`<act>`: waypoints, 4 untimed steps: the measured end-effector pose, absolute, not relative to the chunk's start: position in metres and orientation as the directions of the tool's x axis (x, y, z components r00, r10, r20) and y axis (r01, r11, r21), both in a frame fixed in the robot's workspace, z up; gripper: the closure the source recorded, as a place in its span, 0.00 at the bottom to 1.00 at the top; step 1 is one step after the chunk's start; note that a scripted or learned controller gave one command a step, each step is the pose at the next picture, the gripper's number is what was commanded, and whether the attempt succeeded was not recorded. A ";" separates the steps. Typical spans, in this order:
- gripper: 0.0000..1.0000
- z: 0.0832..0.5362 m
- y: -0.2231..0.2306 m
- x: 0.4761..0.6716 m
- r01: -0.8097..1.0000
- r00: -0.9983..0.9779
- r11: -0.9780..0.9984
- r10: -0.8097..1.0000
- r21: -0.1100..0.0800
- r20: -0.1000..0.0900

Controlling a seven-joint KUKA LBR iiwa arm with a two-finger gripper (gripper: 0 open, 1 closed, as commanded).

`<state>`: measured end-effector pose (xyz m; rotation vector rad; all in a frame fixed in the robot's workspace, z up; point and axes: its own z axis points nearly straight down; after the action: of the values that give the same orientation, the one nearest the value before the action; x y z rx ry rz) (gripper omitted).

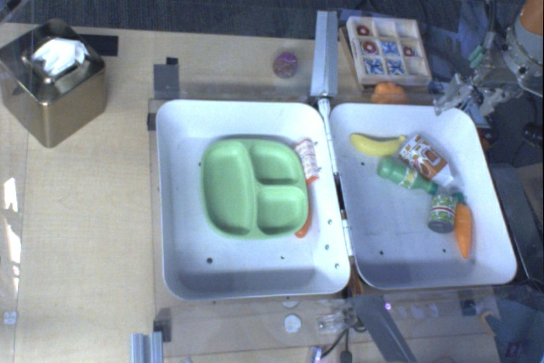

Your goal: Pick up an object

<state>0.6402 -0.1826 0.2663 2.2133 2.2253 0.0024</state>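
The right white bin (399, 255) holds a yellow banana (376, 144), a green bottle (405, 175) lying on its side, a brown and orange carton (422, 155), a small can (442, 213) and an orange carrot (463, 231). In the left white bin (183, 183) lies a green divided plate (253, 186), with a red and white packet (308, 159) at its right edge and a thin orange piece (303, 227) by its lower right corner. My gripper (456, 96) hangs over the right bin's far right corner, above and apart from the objects.
Behind the right bin rests a tic-tac-toe board (389, 51) with an orange object (388, 92) in front of it. A purple disc (286, 64) lies behind the left bin. A gold box (53, 85) with white paper stands at the far left. Cables trail at the top right.
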 end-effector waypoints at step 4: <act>0.00 0.118 -0.100 0.625 0.925 -0.371 0.374 0.927 0.068 -0.051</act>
<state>0.6249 -0.0997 0.1176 1.7141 2.5362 0.0431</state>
